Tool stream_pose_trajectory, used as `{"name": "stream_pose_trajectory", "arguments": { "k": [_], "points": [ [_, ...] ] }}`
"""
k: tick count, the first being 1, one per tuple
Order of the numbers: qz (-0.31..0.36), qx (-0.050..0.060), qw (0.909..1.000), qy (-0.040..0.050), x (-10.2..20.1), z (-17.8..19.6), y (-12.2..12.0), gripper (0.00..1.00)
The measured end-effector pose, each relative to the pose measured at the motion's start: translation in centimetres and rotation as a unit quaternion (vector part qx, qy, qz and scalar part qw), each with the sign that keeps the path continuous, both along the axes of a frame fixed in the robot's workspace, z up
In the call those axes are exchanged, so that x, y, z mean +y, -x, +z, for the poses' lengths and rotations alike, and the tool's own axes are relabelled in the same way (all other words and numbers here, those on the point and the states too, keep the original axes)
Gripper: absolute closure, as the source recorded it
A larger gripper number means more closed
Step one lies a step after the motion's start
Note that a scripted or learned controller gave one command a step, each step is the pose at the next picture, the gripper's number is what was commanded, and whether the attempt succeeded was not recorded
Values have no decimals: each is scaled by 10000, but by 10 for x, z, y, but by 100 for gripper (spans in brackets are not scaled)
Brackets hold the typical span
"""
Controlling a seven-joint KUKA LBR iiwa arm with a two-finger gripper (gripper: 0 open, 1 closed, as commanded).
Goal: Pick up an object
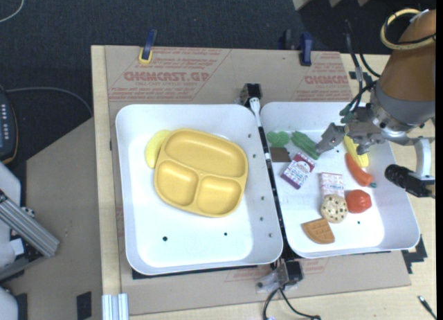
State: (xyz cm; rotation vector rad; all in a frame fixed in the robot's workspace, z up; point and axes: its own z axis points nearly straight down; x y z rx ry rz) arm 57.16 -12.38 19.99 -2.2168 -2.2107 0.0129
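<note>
1. We see 2 shallow white plastic bins: the left bin [131, 194] holds 1 yellow 3-compartment plate [201, 172].
2. The right bin [394, 232] holds about 8 small toy foods, among them a red tomato [358, 201] and a spotted cookie [333, 208].
3. The gripper [346, 137] hovers at that bin's upper part; we cannot tell its opening.
4. A cardboard-covered bench [208, 69] stands on dark carpet [104, 0].

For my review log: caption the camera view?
Gripper hovers over right bin of toy food; yellow divided tray in left bin.
</note>
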Motion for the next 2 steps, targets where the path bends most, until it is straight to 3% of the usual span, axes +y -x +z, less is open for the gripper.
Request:
{"name": "stream_pose_trajectory", "arguments": {
  "k": [1, 2],
  "points": [
    [16, -66, 10000, 7, 1, 8, -2, 0],
    [21, -57, 10000, 4, 8, -47, -9, 0]
  ]
}}
